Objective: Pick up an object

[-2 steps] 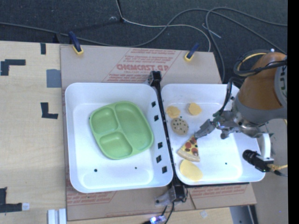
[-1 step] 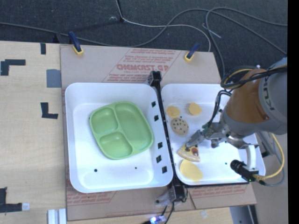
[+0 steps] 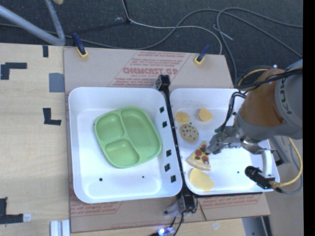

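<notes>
**Camera view: gripper low in the right bin, beside the pizza slice**

Gripper (image 3: 212, 146) sits low over the floor of the right bin (image 3: 246, 183), reaching in from the right. Whether it is spread or pressed together cannot be told from this angle; nothing is visibly caught in it.

Nearest item: one pizza slice (image 3: 199, 160), its upper end touching or just beside the gripper tip, the rest lying below and left of it. Contact cannot be confirmed.

Count of other items in the right bin:
- one chocolate-chip cookie (image 3: 189, 132), just left of the gripper and above the slice;
- two small yellow-orange pieces, one (image 3: 182, 117) near the dividing wall, one (image 3: 205, 115) to its right, both above the gripper;
- one pale yellow round piece (image 3: 201, 180), directly below the slice, near the front wall.

Items lie close together on the bin's left half; the cookie and slice crowd the gripper's left side.

Left bin (image 3: 81, 181) holds one green divided plate (image 3: 128, 136), well apart from the gripper.
</notes>
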You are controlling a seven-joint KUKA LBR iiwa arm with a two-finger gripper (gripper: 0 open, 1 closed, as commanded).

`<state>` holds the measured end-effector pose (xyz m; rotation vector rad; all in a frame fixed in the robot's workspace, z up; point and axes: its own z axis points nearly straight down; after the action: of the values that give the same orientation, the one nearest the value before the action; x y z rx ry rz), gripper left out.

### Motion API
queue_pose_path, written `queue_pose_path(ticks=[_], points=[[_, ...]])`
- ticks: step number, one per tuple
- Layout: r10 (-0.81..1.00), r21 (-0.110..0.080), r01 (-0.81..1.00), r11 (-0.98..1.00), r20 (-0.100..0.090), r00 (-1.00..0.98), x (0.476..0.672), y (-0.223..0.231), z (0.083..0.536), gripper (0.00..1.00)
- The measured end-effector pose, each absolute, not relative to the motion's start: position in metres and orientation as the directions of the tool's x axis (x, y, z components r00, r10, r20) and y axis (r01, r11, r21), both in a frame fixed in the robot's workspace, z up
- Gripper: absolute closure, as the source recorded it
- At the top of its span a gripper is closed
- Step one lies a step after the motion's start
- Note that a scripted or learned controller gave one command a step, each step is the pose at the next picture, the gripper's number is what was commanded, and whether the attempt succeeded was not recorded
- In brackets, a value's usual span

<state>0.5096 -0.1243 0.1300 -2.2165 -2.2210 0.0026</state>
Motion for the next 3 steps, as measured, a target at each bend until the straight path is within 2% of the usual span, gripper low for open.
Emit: queue_pose_path(ticks=[3], points=[[1.000, 0.005, 1.000, 0.001, -0.001, -0.001, 0.523, -0.131, 0.274, 1.00]])
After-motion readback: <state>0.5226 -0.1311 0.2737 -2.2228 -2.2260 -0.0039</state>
